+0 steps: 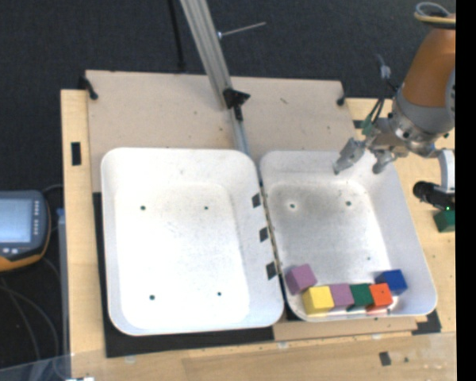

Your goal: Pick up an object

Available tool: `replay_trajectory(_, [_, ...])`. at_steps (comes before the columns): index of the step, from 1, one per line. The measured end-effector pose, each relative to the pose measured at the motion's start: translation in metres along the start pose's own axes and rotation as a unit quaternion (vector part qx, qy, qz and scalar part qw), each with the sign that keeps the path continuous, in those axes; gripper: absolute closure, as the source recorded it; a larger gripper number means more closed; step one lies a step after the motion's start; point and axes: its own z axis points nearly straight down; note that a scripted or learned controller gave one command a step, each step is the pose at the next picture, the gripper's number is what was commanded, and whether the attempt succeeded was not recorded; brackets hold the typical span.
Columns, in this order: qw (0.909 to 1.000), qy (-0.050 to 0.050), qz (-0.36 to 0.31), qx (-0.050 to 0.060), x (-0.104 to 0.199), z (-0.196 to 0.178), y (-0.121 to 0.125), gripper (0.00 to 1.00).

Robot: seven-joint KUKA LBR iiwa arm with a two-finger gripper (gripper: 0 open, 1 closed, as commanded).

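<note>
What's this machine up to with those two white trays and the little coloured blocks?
A robot arm reaches in from the right, its gripper open and holding nothing above the far edge of the right tray. Its job is to pick something up. The blocks sit bunched at that tray's near edge: purple, yellow, another purple, green, orange and blue. The left tray sits alongside.

Surface (75,213): pale wooden bench top with a lighter board laid across its far part.
Left bin (182,165): white, shallow, resting on the surface.
Right bin (404,228): white, just beside the left one, edges nearly touching.
Mat (101,292): black, under the left bin.
</note>
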Motion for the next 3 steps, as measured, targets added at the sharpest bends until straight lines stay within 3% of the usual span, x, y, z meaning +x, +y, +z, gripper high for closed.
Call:
replay_trajectory(1, [1.0000,0.003,0.001,0.001,0.099,0.068,0.023,0.00])
replay_trajectory(2, [1.0000,0.000,0.006,-0.004,0.073,-0.017,-0.029,0.00])
replay_trajectory(3, [1.0000,0.000,0.003,-0.006,0.075,-0.191,-0.030,0.00])
